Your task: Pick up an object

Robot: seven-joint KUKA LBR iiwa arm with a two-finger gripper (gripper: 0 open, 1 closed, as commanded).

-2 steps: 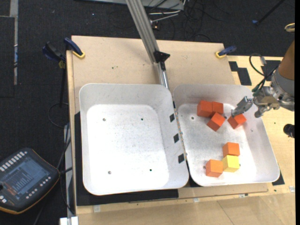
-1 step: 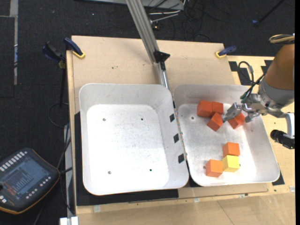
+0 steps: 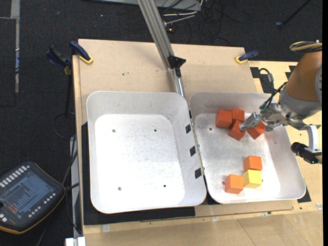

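fingers [image 3: 252, 122] metal, among orange cubes [image 3: 237, 123] | yellow cube [image 3: 253, 179] apart

A robotics lab: plywood bench [image 3: 128, 65] with 2 white bins [image 3: 102, 106], teach pendant [image 3: 25, 196], loose cables [image 3: 189, 14] on dark floor.

Two white bins sat on the worktop [image 3: 215, 60]: the left bin [image 3: 95, 137] and the right bin [image 3: 287, 186]. Inside the right bin lay six orange blocks [image 3: 224, 119] and one yellow block [image 3: 253, 179].
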